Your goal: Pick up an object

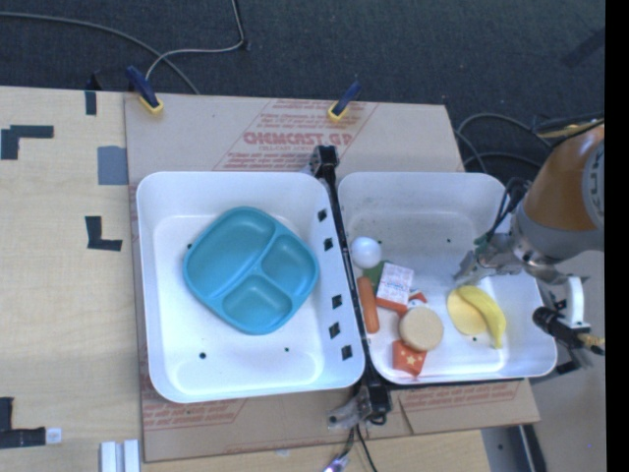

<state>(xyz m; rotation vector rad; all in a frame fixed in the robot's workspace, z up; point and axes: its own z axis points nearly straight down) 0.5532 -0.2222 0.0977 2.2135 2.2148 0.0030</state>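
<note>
Hard to make out, left to right:
- Partly tucked under its neighbours in the right-hand white bin [432,190]: small white printed packet with red marks [395,283], contents unreadable.
- Overlapped at the bin's front edge by the round tan disc [422,328]: red-orange block [409,359], shape unclear.
- Pressed against a paler yellow rounded piece [462,310]: curved yellow banana [488,315]; could not be told whether one item or two.
- Poised low over the right bin, just above and beside the banana: gripper [479,262]. Opening could not be determined; nothing seen held in it.
- Cut off at the right: grey arm with orange band [570,180].

Clearly seen, left to right:
- Lay flat and slightly turned in the left-hand white bin [157,264]: turquoise plastic plate with three compartments [251,268].
- Rested near the right bin's left wall: small white ball [366,252], with the slim orange carrot-shaped piece [369,305] just below it.

Surface and room:
- Placed side by side, touching, on a brown cardboard sheet with red lettering [246,131], held at the far edge by two blue-and-yellow clamps [144,88].
- Supported by a pale wooden bench [59,313] marked with black tape pieces.
- Beyond the bench: dark carpet [393,28] crossed by a thin grey cable [234,8].
</note>
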